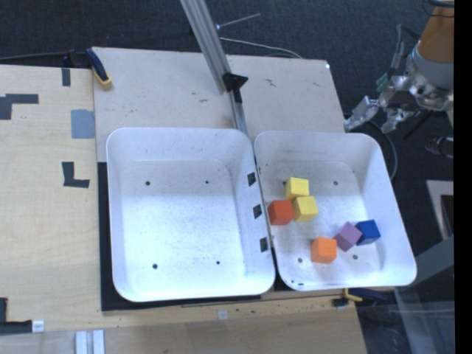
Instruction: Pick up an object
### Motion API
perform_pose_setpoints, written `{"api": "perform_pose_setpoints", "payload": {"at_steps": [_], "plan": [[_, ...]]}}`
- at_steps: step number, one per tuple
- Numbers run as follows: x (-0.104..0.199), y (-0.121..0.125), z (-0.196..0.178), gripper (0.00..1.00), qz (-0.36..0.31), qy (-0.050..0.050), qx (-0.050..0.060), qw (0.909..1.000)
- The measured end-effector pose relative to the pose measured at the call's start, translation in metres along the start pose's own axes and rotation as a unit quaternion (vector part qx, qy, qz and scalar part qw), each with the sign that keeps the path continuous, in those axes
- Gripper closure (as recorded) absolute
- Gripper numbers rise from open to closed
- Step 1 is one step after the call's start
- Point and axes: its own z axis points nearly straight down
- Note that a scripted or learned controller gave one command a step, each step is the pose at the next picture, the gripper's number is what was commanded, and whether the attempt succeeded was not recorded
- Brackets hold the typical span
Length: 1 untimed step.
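Hanging beyond the right bin's (pixel 369 147) far right corner, outside it: gripper (pixel 377 113), fingers spread open, gripping nothing. Lying in the right bin: two yellow cubes (pixel 301 198) touching, red cube (pixel 280 212) pressing against them, orange cube (pixel 324 250) nearer the front, purple cube (pixel 348 236) touching blue cube (pixel 367 231). Sitting alongside: left bin (pixel 122 153).

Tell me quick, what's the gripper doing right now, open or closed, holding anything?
Gripper: open, holding nothing, above the right bin's far corner.
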Motion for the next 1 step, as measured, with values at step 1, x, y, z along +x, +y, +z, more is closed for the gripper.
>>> {"api": "perform_pose_setpoints", "payload": {"at_steps": [1], "plan": [[0.0414, 0.008, 0.126, 0.0, 0.0, 0.002, 0.004, 1.0]]}}
